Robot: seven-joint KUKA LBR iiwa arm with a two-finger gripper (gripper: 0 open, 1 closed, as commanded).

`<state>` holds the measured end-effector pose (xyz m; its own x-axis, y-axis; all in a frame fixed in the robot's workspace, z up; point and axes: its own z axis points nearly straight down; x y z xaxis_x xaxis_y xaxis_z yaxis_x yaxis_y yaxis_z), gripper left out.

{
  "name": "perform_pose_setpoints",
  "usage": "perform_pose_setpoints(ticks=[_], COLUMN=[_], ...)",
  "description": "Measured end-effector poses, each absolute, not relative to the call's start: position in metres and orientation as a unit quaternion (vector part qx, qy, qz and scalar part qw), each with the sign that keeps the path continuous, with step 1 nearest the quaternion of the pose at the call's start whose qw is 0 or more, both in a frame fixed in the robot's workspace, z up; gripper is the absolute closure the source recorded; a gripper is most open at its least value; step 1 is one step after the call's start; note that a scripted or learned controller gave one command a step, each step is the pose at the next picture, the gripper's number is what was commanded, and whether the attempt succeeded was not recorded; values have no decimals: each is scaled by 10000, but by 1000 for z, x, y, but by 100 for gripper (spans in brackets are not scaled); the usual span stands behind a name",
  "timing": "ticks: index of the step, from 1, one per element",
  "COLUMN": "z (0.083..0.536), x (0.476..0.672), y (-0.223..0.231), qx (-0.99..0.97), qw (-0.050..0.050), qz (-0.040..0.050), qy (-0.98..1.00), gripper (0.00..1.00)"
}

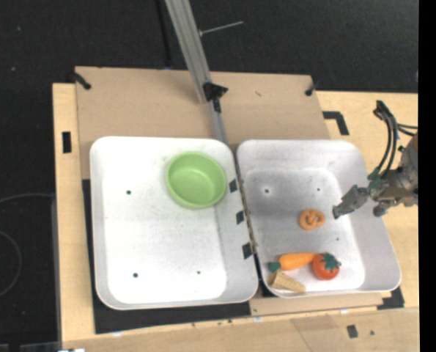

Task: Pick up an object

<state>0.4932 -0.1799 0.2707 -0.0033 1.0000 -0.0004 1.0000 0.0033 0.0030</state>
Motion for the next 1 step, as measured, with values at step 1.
perform_pose_setpoints(ticks=[1], z=[271], x=[493], y=[-180], qx=[7064], qw=[14], qz=[11], qy=[7078], gripper=[0])
